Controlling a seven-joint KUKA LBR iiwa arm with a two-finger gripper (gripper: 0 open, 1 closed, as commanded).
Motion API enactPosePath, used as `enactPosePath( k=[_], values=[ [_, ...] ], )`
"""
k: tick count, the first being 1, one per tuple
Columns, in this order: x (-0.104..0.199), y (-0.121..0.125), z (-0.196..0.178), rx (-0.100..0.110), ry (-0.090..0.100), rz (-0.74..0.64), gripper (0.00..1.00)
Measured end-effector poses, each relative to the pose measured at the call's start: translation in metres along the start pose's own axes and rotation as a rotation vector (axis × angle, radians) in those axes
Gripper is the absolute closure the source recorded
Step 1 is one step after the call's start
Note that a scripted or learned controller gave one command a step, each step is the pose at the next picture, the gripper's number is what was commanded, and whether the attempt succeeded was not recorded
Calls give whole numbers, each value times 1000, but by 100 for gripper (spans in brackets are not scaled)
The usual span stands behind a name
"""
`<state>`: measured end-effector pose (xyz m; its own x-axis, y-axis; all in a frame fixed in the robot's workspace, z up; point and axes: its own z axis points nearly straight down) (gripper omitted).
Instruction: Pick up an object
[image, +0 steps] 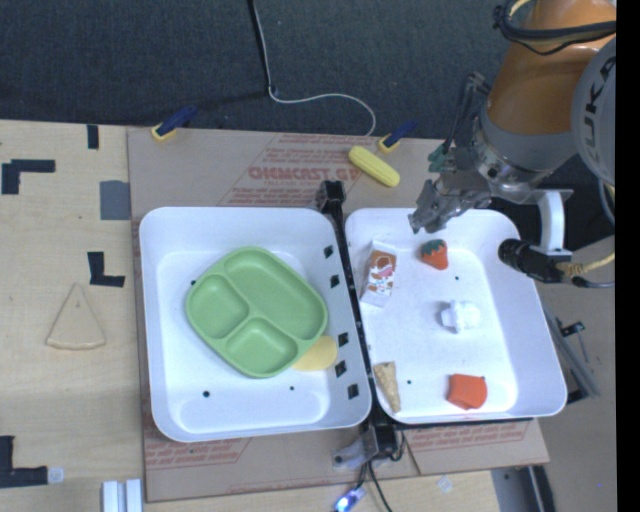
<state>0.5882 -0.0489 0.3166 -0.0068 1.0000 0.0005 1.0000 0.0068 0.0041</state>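
My gripper (432, 218) hangs over the far edge of the right bin (520, 300), just up and left of a small orange carrot-like toy (434, 254). Nothing shows between its fingers. The right bin also holds a small printed carton (380, 275) at its left side, a white object (459, 316) in the middle, an orange-red block (467, 391) near the front, and a tan wedge (387, 385) by the front left wall.
The left bin (170, 300) holds a green divided plate (257, 311) with a pale yellow piece (318, 354) at its lower right edge. A yellow corn cob (374, 166) lies on the cardboard behind the bins. A tan triangle (75, 318) lies far left on the bench.
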Motion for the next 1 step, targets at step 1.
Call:
enactPosePath(
  k=[1],
  values=[
    [59, -38, -24, 7, 0, 5, 100]
  ],
)
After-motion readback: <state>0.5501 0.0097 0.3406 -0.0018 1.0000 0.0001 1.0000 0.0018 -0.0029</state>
